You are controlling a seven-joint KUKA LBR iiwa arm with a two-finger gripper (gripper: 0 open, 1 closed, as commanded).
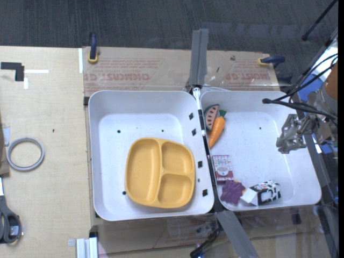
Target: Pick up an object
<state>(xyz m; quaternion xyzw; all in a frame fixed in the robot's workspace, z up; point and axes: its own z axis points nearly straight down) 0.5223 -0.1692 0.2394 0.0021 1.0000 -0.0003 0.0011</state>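
Note:
In the right bin (252, 104), an orange carrot (215, 130) lies against the left wall beside a watermelon slice (210, 113). A small red and white packet (222, 167) lies lower down, with a purple toy (232, 192) and a black and white cow-patterned object (265, 191) near the front wall. My gripper (288, 138) hangs over the right side of this bin, above its bare floor and well apart from all the objects. Nothing shows between its fingers.
The left bin (107, 144) holds a yellow divided plate (160, 172). A roll of tape (23, 153) and scissors (9, 226) lie on the wooden bench at far left. Cables and the arm crowd the right edge.

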